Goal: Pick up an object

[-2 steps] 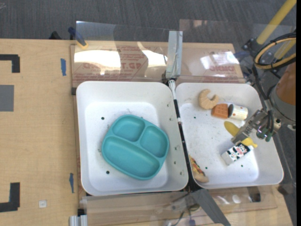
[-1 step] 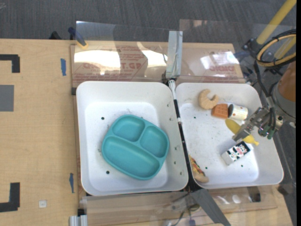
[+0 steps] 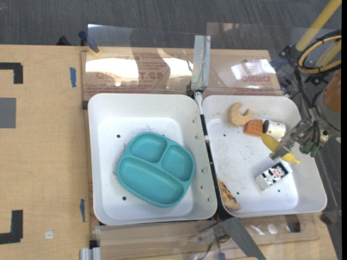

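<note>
The right bin [image 3: 238,164] holds several small objects. A yellow banana-like piece [image 3: 269,141] lies near its right wall, and my gripper [image 3: 283,148] hangs right over the middle of it, reaching in from the right. Whether it touches the piece is unclear. Just below sits a black-and-white box [image 3: 272,175]. Further back lie a tan curved pastry [image 3: 237,114], an orange block [image 3: 253,127] and a white cylinder with a yellow band [image 3: 275,129]. A small brownish item [image 3: 229,197] rests at the bin's front left corner.
The left bin [image 3: 103,145] holds a teal divided plate [image 3: 157,168]. A clear screen stands behind both bins. Cables and a yellow pole [image 3: 320,20] crowd the far right.
</note>
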Action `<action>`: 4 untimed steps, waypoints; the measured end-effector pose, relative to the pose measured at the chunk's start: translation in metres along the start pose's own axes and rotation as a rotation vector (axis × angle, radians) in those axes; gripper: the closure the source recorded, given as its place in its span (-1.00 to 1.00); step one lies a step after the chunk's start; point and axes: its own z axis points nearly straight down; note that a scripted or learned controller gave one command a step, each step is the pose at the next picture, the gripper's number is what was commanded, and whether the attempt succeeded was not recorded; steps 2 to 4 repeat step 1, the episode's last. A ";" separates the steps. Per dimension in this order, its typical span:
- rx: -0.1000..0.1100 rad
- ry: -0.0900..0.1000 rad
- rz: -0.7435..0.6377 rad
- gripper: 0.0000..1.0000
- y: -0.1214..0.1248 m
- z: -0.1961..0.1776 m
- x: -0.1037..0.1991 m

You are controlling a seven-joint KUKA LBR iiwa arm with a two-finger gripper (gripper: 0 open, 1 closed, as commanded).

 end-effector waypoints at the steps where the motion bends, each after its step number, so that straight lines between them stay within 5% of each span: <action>1: -0.002 -0.004 -0.002 1.00 0.001 -0.010 -0.001; 4: -0.002 -0.004 -0.002 1.00 0.001 -0.010 -0.001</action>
